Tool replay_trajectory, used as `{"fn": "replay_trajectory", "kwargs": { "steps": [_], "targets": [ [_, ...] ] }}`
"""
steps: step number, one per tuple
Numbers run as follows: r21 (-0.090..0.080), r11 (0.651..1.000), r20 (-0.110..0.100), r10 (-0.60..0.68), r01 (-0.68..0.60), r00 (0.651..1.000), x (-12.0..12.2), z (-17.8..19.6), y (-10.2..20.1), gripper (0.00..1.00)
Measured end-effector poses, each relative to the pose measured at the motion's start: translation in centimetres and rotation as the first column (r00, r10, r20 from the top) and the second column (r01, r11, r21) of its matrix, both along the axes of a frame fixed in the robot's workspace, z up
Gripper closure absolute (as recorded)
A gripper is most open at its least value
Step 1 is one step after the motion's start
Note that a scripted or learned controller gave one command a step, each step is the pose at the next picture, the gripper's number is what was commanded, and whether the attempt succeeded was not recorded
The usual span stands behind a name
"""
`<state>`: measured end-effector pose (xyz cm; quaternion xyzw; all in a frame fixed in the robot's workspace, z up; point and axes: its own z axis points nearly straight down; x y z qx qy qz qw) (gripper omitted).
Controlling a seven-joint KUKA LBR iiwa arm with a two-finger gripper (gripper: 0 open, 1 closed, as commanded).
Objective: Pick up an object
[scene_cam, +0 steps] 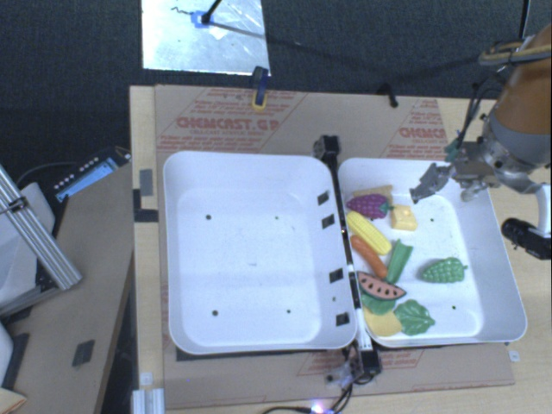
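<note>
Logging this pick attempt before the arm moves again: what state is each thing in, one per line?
Gripper: above the right bin's far end, holding nothing visible.
Right bin: holds all the toy food.
Purple grapes: lying by the divider.
Corn: lying flat, aslant.
Carrot: lying beside the corn.
Yellow block: lying near the gripper.
Green grapes: lying apart from the rest.
Watermelon slice: lying flat.

The bench [145, 257] is pale wood, topped by a brown printed board [224, 115] that carries both bins. The left bin [250, 248] and the right bin [483, 257] sit touching along a black hinged seam [341, 248]. At the board's far edge a yellow and blue clamp [259, 89] grips it. Small dark patches, perhaps tape, dot the bench's left strip.
</note>
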<state>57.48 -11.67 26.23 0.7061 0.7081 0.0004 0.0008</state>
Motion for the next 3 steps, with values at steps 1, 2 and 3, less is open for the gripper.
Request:
{"fn": "replay_trajectory", "kwargs": {
  "steps": [1,2,3],
  "targets": [
    [0.002,1.0,-0.002,0.007,-0.007,1.0,1.3,-3.4,8.6,0.0],
    [0.001,1.0,-0.004,-0.002,0.002,1.0,-0.9,-8.0,7.0,0.0],
    [0.002,1.0,-0.004,0.003,-0.003,1.0,-5.3,-6.4,10.3,0.0]
  ]
}}
